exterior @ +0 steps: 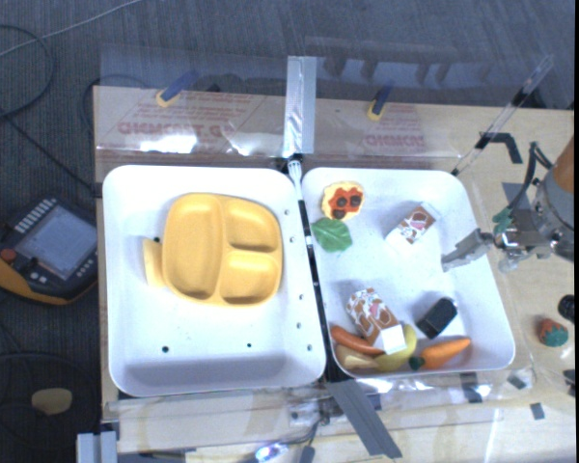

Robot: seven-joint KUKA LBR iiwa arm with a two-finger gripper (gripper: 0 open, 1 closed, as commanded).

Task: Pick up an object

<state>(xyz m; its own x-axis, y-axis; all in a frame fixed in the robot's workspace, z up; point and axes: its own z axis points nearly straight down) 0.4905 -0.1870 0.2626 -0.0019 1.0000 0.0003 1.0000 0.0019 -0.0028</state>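
You cannot tell the state of the jaws from this angle; your gripper point(463, 251) sits over the right bin's point(482, 302) right rim with nothing visibly held. The left bin point(125, 355) bears a yellow divided tray point(222, 247). In the right bin: a patterned box point(371, 312) near the front, a small carton point(412, 225) just left of the gripper, a carrot point(446, 350), a green leaf piece point(332, 234), a black block point(436, 316).

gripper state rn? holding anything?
Gripper: at the right bin's right rim, nothing seen between its fingers; open or closed cannot be told from this view.
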